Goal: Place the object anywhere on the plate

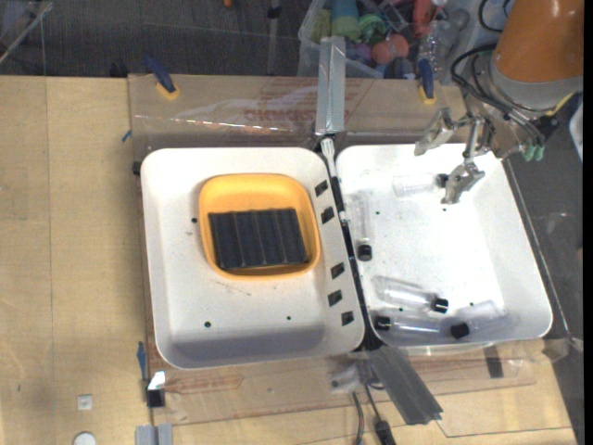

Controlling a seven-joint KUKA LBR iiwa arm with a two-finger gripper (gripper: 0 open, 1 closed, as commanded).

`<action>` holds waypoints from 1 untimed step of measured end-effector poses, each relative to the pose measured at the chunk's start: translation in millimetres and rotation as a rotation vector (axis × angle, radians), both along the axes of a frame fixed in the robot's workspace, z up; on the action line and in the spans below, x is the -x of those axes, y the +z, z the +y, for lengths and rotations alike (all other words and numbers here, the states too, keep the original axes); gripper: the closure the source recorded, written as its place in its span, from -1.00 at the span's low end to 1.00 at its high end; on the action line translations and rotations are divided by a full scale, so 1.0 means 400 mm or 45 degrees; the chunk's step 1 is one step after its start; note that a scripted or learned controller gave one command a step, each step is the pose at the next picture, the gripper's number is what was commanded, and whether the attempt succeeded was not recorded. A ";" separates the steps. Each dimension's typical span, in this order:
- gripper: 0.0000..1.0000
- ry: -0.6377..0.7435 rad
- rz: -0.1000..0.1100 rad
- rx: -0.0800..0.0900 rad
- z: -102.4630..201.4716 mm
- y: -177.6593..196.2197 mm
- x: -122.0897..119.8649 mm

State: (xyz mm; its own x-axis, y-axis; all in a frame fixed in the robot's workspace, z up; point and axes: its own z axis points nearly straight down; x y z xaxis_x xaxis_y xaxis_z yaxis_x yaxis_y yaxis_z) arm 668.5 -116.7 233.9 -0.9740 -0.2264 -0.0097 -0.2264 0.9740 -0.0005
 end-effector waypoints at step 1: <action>-1.00 0.208 0.001 0.001 0.026 0.004 0.001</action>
